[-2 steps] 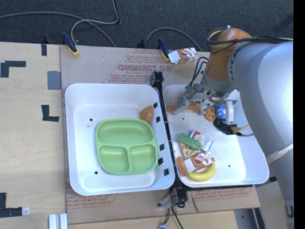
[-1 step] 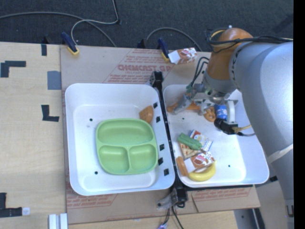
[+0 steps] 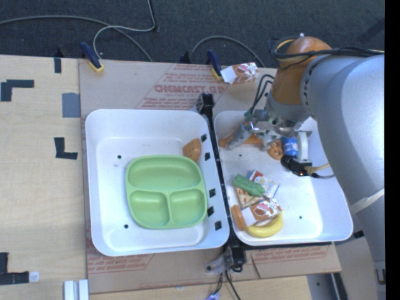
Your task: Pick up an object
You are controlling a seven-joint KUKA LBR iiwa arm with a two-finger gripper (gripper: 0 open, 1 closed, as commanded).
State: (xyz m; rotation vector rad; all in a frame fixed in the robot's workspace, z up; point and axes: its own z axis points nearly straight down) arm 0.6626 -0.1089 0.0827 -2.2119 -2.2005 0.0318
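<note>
A single fixed camera looks down at a slant on the tabletop (image 3: 37, 167) from above its near edge, facing toward the dark floor at the far side, where cables trail across the top of the frame. It stands far enough back to take in both white bins whole: the left bin (image 3: 100, 186) just left of centre, the right bin (image 3: 325, 217) beside it. The grey arm (image 3: 350, 117) enters from the right edge and looms large, closer to the lens than the bins beneath it.
</note>
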